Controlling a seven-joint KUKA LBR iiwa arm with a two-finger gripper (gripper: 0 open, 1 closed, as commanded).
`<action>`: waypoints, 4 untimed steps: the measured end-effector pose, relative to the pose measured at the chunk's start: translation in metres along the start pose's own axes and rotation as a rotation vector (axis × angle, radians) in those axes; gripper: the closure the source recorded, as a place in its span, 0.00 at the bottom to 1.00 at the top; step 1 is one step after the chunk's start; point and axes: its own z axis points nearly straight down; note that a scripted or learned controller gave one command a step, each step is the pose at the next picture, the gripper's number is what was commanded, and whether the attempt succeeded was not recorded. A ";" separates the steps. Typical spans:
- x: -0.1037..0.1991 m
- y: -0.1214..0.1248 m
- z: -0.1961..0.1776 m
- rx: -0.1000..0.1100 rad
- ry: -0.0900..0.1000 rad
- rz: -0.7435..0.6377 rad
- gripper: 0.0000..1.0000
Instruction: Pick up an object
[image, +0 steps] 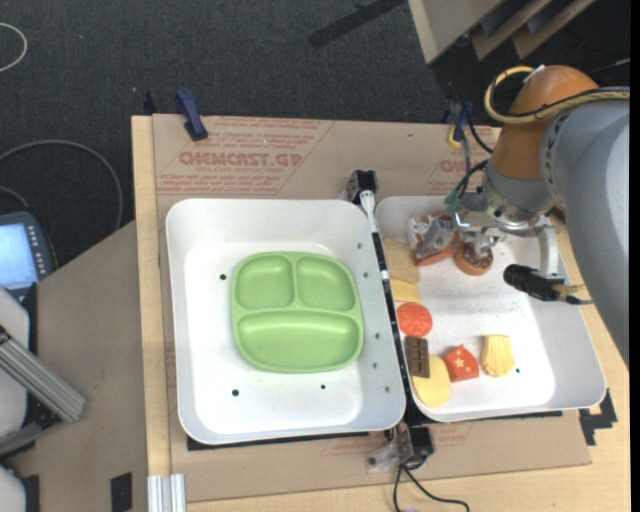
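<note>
The claw (462, 238) hangs low over the upper end of the right bin (570, 350), at the upper right of the frame, with the grey arm (590, 150) coming in from the right edge. Whether the claw is spread or pressed together cannot be told from this slant, because its tip is lost in a clutter of metal and cable.

Two things lie right at it: a reddish piece (431, 254) just to its left and a brown round piece (476, 263) just below it. Both seem to rest on the bin floor. Nothing is visibly pinched, so I judge that the pick is not yet made and that one of these two is the likely target (which one, I cannot say).

The other toy food sits lower in the same bin, crowded along its left wall:
- a yellow wedge (403, 290)
- an orange-red ball (414, 320)
- a dark brown bar (417, 355) touching a yellow disc (433, 387)
- a red chunk (460, 364) and a pale ridged piece (497, 355), side by side towards the bin's middle

That crowding probably makes those pieces awkward to reach, which would explain going for the freer pair at the top.

The left bin (190, 300) holds a green divided plate (297, 310), lying flat in its middle, well apart from the claw. Both bins rest on a cardboard-covered worktop (250, 150).
</note>
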 end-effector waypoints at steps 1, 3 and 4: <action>0.010 -0.003 0.000 -0.013 -0.023 0.016 0.00; 0.016 -0.003 0.000 -0.012 -0.039 0.019 0.00; 0.017 -0.003 0.000 -0.012 -0.041 0.021 0.00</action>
